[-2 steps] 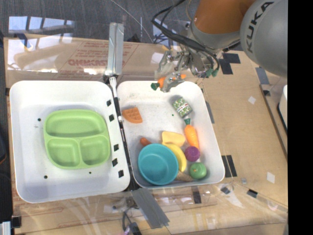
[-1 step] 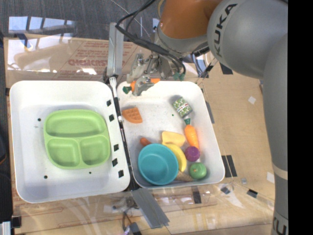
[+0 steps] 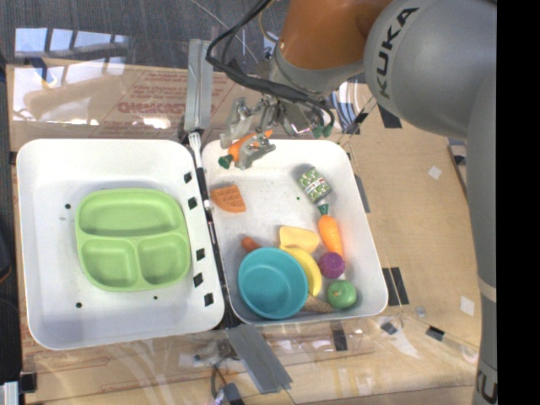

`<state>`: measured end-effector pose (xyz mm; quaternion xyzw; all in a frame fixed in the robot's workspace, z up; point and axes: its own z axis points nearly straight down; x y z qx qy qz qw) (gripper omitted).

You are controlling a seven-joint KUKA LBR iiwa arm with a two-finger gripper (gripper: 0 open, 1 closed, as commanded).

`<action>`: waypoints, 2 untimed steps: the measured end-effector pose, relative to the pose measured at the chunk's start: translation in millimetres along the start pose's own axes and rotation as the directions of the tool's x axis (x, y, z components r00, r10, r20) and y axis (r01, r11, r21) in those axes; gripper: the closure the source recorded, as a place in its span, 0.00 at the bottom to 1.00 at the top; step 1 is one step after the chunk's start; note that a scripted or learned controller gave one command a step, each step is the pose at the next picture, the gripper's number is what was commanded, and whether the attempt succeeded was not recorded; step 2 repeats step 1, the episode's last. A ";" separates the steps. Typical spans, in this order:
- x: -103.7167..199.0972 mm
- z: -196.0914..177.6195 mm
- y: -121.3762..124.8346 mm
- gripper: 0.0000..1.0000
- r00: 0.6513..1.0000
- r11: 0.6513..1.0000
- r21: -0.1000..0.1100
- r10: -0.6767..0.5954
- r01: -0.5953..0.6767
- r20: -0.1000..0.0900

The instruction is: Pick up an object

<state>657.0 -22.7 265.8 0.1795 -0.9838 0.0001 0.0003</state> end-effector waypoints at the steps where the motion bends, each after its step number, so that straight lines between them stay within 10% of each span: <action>1: 62.2 63.1 0.0 1.00 0.931 0.931 -0.001 -0.366 0.366 -0.001; 2: 62.2 63.1 0.0 1.00 0.931 0.931 -0.001 -0.366 0.366 -0.001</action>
